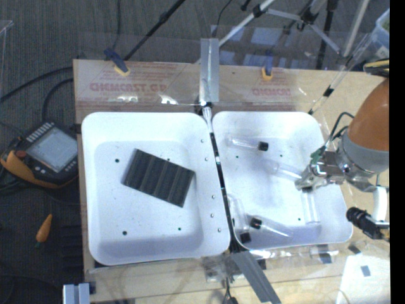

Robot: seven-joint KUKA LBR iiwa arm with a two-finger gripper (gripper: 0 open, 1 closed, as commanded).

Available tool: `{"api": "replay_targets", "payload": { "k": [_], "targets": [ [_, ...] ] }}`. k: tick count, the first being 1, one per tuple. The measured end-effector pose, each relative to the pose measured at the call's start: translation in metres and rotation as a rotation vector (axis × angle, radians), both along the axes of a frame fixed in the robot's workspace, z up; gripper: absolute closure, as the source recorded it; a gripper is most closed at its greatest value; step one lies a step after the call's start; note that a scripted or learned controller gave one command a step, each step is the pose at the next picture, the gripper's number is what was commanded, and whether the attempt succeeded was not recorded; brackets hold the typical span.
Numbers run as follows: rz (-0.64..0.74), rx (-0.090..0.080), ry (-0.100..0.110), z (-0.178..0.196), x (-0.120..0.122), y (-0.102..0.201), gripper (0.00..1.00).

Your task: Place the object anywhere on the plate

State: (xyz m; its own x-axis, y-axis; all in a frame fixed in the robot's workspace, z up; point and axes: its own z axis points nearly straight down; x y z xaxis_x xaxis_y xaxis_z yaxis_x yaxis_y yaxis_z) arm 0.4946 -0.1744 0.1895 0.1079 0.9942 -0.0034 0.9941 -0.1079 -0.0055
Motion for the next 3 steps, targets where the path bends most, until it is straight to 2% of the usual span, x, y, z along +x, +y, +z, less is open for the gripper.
{"api": "replay_targets", "payload": {
  "k": [1, 2, 3],
  "targets": [
    [-0.084, 0.002, 0.0, -0.023, 0.013, 0.075, 1.0],
    [0.014, 0.001, -0.001, 0.016, 0.072, 0.152, 1.0],
    [0.133, -0.002, -0.001, -0.008, 0.168, 0.209, 1.0]
  ]
}}
